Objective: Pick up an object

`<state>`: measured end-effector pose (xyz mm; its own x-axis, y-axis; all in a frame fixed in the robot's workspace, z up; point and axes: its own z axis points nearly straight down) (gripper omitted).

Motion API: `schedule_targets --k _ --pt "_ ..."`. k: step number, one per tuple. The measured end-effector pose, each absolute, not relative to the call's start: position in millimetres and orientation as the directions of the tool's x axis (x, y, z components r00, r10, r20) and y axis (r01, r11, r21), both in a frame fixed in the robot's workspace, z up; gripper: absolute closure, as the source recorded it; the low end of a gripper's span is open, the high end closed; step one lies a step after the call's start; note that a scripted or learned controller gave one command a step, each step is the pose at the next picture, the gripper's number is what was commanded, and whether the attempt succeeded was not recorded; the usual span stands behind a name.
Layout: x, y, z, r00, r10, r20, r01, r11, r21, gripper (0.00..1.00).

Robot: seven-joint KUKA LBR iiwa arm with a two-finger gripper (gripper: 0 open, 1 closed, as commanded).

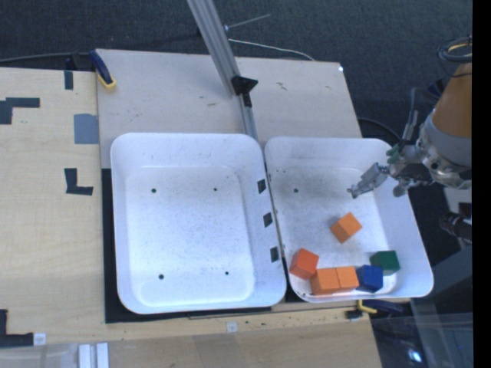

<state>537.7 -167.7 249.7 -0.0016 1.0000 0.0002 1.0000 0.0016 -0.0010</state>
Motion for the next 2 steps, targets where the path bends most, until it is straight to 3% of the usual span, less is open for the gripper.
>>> schedule_targets --k 1,2 --pt "526.2 -109 283 -0.008 1.000 0.002 1.000 0.008 0.002 0.00" --pt "486.1 -150 248 0.004 1.000 -0.001 1.000 -0.004 -0.006 0.00"
